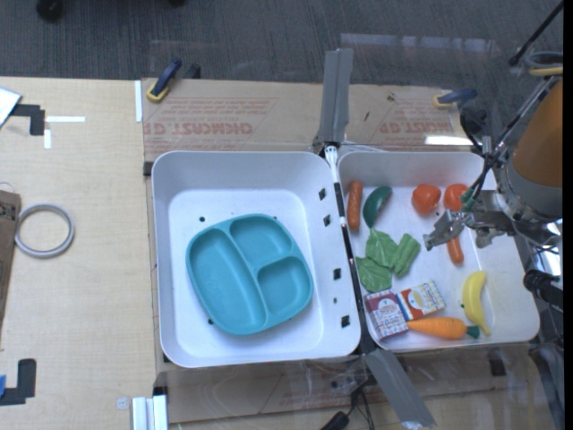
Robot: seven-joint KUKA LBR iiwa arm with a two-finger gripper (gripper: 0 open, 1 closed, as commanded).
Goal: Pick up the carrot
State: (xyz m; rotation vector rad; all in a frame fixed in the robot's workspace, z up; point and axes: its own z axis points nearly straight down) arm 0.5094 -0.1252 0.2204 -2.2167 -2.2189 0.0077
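Lying on the pale wooden bench (72,312) at far left, a grey roll of tape (42,229) sits well apart from the two shallow white bins. Behind the bins a brown cardboard sheet (233,119) carries red lettering, seen upside down; it looks like "CHEMCAST GP", though it is hard to read. A blue-and-yellow clamp (165,79) grips its far edge. The left white bin (166,240) holds a teal plastic divided plate (249,273) with three compartments. In the right white bin (524,325), from left, are a reddish sausage-shaped toy (354,204), a dark green toy vegetable (377,202), a green leafy toy (389,253) and a small red-and-white printed carton (403,307) whose text is too small to read. The orange toy carrot (439,328) lies along the near wall, just beside the carton and a yellow toy banana (474,298). A red toy tomato (426,198) sits toward the far wall. The grey two-finger gripper (445,231) hangs over the bin's middle, well apart from the carrot; whether its jaws are parted or closed cannot be made out.
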